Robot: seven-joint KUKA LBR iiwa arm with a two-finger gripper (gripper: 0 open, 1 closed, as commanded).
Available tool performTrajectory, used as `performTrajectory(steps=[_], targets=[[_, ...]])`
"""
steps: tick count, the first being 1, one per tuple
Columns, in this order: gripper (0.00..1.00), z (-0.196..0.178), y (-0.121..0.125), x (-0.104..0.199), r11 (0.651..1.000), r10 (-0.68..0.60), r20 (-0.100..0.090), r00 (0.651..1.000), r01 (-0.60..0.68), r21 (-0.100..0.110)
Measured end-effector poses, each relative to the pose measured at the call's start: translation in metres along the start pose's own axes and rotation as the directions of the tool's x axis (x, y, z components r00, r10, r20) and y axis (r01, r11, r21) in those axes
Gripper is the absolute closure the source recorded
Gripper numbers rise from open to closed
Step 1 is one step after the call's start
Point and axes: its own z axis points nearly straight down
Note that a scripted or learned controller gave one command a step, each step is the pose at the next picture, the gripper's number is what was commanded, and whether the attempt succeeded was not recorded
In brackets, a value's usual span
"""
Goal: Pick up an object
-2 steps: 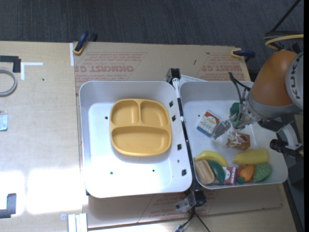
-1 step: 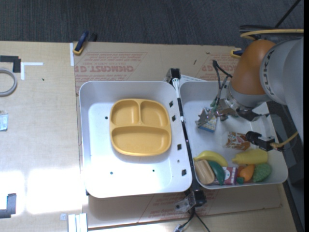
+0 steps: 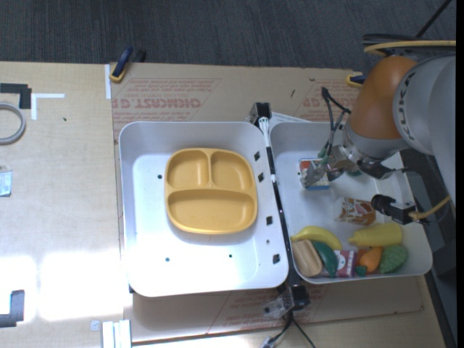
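The arm (image 3: 406,100) reached into the right bin (image 3: 290,145), and its end effector (image 3: 324,171) sat low over a small packet (image 3: 312,174) near that bin's upper left. The step in hand looked like the grasp itself. Whether the end effector was clenched, released or grasping the packet could not be told, since the wrist hid the contact. The next move would call for a straight lift to prove any hold.

The packet looked thin and printed, red and white, likely crinkly. Farther down lay a second printed packet (image 3: 356,211), a smooth yellow banana (image 3: 317,235) and glossy toy foods. The left bin (image 3: 138,216) held a matte yellow divided plate (image 3: 212,191), rounded at the corners.
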Motion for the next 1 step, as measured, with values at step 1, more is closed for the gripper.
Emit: performTrajectory(steps=[1], targets=[[1.0,-0.0909,0.0027,0.0574,0.992,-0.126,0.0,0.992,0.126,-0.001]])
